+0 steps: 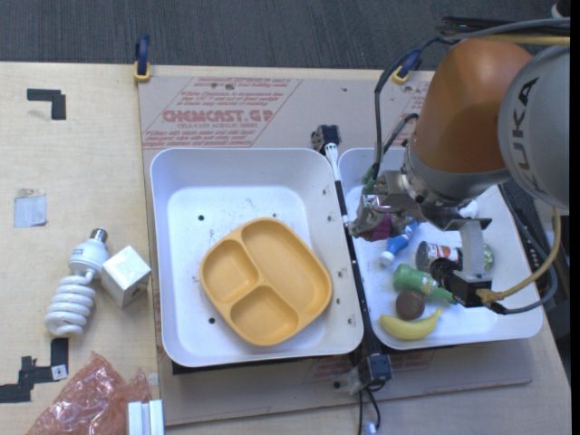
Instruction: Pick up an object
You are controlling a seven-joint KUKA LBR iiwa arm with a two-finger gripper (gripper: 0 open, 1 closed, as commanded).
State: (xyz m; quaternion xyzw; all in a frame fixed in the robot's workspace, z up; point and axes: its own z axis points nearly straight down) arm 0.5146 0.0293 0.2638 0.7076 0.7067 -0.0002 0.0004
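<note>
While the gripper (379, 208) (finger state unclear) hangs over the right bin (507, 326), a yellow plate (265, 282) fills the left bin (181, 188).

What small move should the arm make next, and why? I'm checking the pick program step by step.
Probably a short, straight descent. The tool sits low over the left side of the right bin, beside the blue tube, and nothing shows between its tips. The bottle, the brown ball and the banana lie further along, so the tube looks the closest target.
</note>
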